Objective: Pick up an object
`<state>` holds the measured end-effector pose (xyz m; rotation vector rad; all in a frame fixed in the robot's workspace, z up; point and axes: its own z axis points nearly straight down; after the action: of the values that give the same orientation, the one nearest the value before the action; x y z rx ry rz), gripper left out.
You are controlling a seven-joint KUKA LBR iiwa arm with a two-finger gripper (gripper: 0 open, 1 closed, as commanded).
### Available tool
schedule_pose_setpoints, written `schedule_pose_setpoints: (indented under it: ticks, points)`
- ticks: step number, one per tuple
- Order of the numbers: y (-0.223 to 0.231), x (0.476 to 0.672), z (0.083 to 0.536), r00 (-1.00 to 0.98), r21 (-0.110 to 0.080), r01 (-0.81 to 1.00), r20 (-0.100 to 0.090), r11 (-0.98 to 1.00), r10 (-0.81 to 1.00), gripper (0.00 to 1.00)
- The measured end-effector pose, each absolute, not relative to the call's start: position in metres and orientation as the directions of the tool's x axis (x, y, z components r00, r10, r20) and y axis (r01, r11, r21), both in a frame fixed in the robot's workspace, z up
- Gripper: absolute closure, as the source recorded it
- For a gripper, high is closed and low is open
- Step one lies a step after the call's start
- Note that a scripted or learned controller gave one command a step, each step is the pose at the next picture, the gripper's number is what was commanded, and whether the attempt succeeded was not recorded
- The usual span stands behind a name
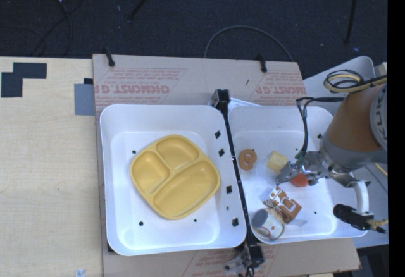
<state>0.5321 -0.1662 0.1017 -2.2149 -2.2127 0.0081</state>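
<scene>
My gripper (292,172) hangs low over the middle of the right bin (316,119), reaching in from the right below the arm's orange band (352,125). A small red object (299,180) lies right at the gripper's tip, partly hidden by it. I cannot tell whether it is held. A pale yellow block (276,161) sits just left of the gripper. A brown ring-shaped piece (247,158) lies further left, near the divider. Toward the front are a white-and-orange packet (284,203) and a small cup (268,224).
The left bin (120,136) holds a yellow divided plate (174,175). A black divider (231,162) separates the bins. A black part (352,215) juts over the right bin's front right rim. Cables loop behind the arm.
</scene>
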Motion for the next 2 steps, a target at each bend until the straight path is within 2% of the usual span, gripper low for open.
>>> schedule_pose_setpoints:
  ticks: [1, 2]
  points:
    - [-0.168, 0.531, 0.110, 0.005, -0.016, 1.000, 0.005, -0.005, 1.000, 1.00]
    - [-0.158, 0.534, 0.159, -0.002, -0.005, 1.000, 0.002, 0.002, 1.000, 1.00]
